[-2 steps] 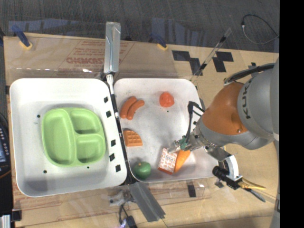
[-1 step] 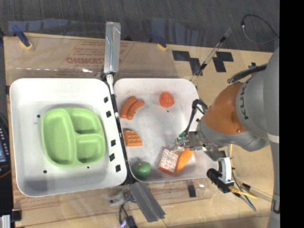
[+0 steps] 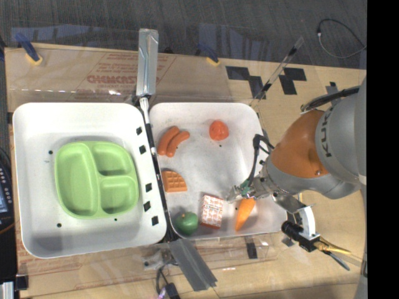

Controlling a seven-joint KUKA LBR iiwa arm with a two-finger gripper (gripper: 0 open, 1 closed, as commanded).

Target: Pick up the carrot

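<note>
Because the carrot (image 3: pixel 244 212) lies near the right bin's (image 3: pixel 206 112) lower right corner, just beside the pink wafer block (image 3: pixel 212 210), the arm bends in low from the right, its gripper (image 3: pixel 247 192) at the carrot's thick end, though whether it clasps it I cannot tell.

You're looking at an orange tapered carrot (image 3: pixel 244 213), a green divided plate (image 3: pixel 96 179), a red round tomato (image 3: pixel 218 130), a pink-checked packet (image 3: pixel 212 211), white bins (image 3: pixel 31 167).
</note>
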